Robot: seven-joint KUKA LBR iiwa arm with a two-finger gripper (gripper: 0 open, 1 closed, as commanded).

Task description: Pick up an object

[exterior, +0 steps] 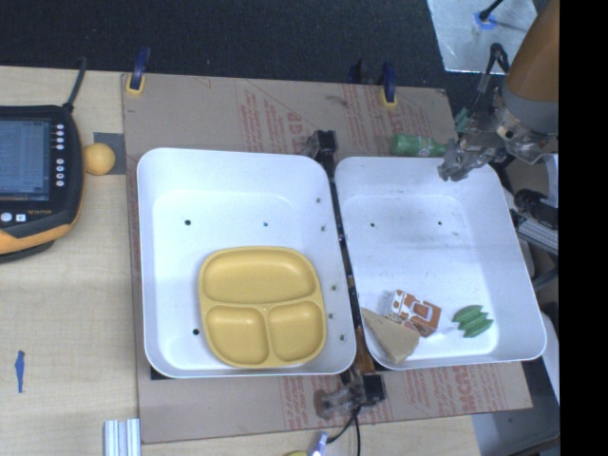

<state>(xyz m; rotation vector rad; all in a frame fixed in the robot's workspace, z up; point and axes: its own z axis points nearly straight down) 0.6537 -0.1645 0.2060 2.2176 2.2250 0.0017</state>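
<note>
The right bin (494, 218) holds a small white and orange box (413, 310), a tan wedge-shaped piece (389, 336) and a green pod-like item (472, 319), all near its front edge. My gripper (458, 166) hangs over the bin's far right rim, well away from those objects. Nothing shows between its fingers. The arm's orange band (538, 55) is at the upper right.
The left bin (171, 198) holds a yellow divided plate (263, 305). A green object (415, 145) lies on the cardboard just behind the right bin. A tablet pendant (33, 179) and a yellow ball (98, 158) sit at the far left.
</note>
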